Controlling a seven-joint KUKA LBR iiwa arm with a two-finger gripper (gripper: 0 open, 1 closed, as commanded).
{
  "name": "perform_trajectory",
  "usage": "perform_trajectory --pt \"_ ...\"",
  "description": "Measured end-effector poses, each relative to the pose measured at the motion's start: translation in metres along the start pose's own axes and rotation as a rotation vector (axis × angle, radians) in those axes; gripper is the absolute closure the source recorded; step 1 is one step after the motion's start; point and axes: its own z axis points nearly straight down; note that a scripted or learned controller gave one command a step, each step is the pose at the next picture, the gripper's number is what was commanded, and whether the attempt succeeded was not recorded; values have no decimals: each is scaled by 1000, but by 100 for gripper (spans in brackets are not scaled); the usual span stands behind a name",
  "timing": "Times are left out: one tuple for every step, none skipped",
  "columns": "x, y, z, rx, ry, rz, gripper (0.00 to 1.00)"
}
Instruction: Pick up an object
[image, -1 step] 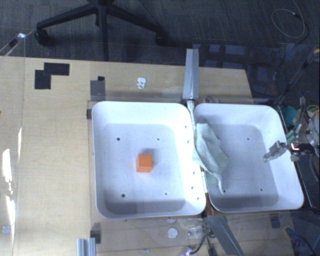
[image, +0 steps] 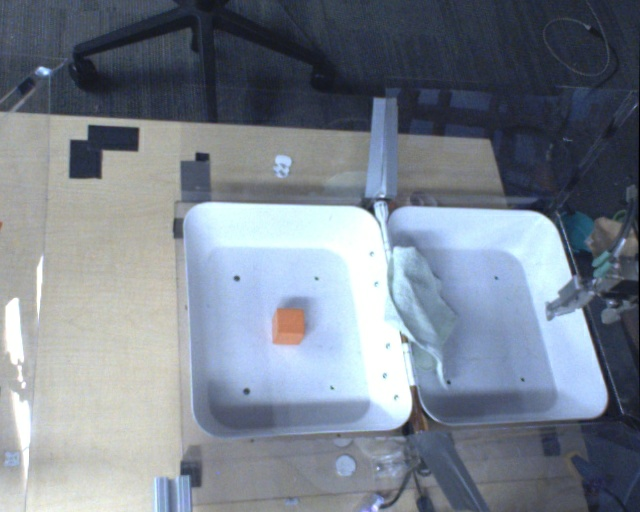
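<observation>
An orange cube (image: 289, 326) lies on the floor of the left bin (image: 215, 400), a little left of its middle. A crumpled white cloth (image: 420, 305) is draped along the left wall of the right bin (image: 575, 400), next to the divider between the bins. My gripper (image: 563, 302) pokes in over the right rim of the right bin, far from both the cube and the cloth. Little of it shows, and nothing is seen held in it.
The bins sit side by side on a light wooden bench (image: 100, 300). A metal post (image: 382, 150) stands behind the seam between them. Cables and clutter (image: 605, 240) crowd the right edge by the arm.
</observation>
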Motion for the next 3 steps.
perform_trajectory --pt "7 -2 136 2 1 -189 0" --pt "8 0 126 -2 0 -192 100" --pt "37 10 47 -2 0 -276 100"
